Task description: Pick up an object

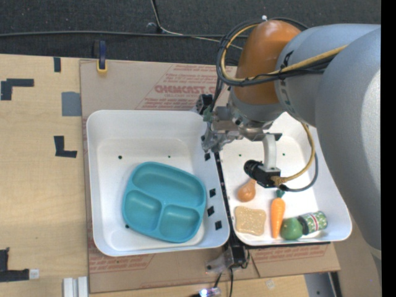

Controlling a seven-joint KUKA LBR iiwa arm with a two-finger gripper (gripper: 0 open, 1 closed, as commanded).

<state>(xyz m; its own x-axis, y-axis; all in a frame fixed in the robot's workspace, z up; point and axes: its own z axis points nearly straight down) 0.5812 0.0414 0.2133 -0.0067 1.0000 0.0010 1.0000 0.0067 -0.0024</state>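
Observation:
My gripper hangs over the divider between the two bins, at the top left corner of the right bin. Nothing shows in its grasp. Below it in the right bin lie a small orange fruit, a slice of toast, a carrot, a green lime and a small green-labelled bottle. A blue divided plate rests in the left bin, down and to the left of the gripper.
The grey arm and its orange band cover the upper part of the right bin. A black cable fitting hangs just above the orange fruit. Cardboard lies under both bins.

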